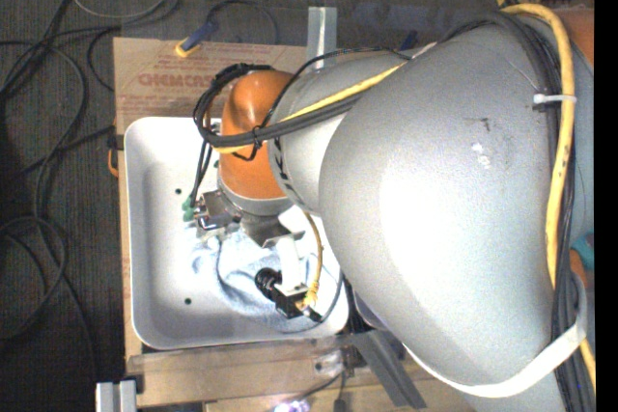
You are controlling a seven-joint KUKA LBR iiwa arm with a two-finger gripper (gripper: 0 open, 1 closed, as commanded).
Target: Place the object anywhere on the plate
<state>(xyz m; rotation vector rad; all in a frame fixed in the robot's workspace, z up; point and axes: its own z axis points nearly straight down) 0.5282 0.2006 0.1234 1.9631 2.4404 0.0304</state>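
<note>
Where the large grey arm (435,207) with its orange wrist band (253,125) reaches in from the right, it covers much of the shallow white plastic bin (154,207). Gripper (246,241): low over the bin floor, beneath the wrist; whether its claw stands apart or together cannot be told. Pale blue round plate (241,289): lying on the bin floor, partly under the wrist hardware. Object for placing: hidden or too unclear to locate. Black cables (58,111): trailing over the dark floor at left.

Bin (154,207) glossy white plastic; arm (454,207) smooth matt grey.
</note>
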